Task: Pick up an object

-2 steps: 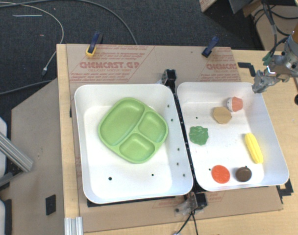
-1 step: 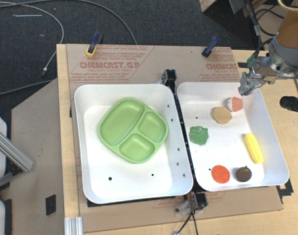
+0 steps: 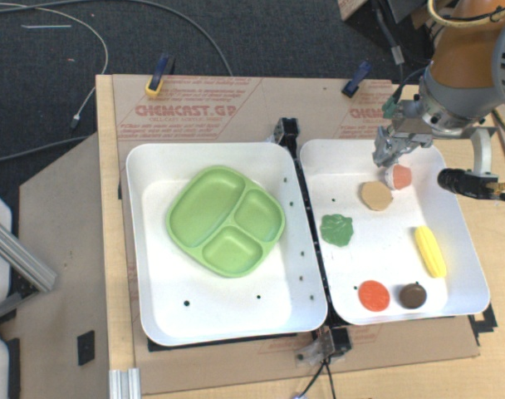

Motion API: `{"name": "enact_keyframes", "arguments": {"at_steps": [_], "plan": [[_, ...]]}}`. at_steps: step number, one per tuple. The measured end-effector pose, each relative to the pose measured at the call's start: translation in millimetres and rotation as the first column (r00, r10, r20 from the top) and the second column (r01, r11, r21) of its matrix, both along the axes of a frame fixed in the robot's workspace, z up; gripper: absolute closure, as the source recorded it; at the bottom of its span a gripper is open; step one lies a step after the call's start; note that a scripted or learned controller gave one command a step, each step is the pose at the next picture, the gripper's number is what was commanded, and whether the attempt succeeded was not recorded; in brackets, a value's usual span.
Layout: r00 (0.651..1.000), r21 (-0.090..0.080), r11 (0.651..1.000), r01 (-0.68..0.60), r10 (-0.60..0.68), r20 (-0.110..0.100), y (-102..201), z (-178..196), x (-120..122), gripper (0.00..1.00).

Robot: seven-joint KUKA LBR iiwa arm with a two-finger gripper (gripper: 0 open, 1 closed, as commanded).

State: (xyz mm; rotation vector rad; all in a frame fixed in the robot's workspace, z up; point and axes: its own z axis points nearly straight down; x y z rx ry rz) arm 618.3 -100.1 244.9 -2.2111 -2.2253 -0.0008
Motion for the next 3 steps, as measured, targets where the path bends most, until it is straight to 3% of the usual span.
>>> {"name": "enact_keyframes", "arguments": {"at_steps": [3], "plan": [[1.0, -0.001, 1.0, 0.001, -0.001, -0.001, 146, 3, -47, 1.0]]}}
